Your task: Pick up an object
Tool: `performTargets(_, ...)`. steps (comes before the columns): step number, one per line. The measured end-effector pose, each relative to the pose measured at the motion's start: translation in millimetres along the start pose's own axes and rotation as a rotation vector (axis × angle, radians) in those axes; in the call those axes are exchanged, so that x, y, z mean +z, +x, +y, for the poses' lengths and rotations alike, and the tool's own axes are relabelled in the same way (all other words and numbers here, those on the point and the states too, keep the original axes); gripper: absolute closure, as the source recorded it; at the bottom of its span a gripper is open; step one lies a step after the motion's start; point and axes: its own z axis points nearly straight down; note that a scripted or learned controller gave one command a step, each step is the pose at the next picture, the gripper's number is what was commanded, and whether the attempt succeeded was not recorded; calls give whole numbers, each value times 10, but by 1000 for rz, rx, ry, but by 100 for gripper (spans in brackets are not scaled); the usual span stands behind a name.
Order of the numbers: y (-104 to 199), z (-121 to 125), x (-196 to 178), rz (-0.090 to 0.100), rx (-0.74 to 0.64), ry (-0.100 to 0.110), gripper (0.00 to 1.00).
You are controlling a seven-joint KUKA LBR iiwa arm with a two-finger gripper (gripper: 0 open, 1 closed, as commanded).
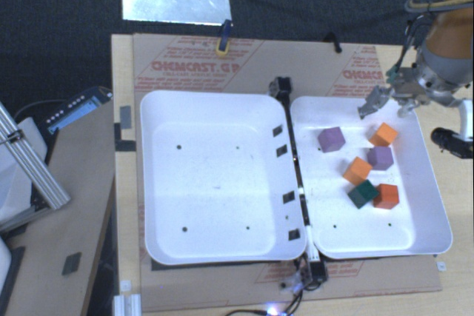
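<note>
Blocks (358, 169): six small cubes, orange/purple/green/red, right bin (426, 233) | end effector (388, 105): fingers spread, empty

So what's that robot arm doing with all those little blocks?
The robot arm's gripper hangs above the far edge of the right bin, with its jaws open and nothing between them. Six small blocks sit in that bin: two purple, two orange, one dark green and one red-orange. It is meant to pick one up, but none has been lifted yet. The orange block near the back lies closest to it.
</note>
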Motion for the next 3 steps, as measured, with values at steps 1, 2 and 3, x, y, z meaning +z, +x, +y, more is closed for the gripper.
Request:
performTargets(1, 641, -48, 1406, 5, -6, 10, 0)
performTargets(2, 591, -13, 1211, 0, -3, -3, 100)
performTargets(3, 1329, 370, 257, 3, -9, -11, 100)
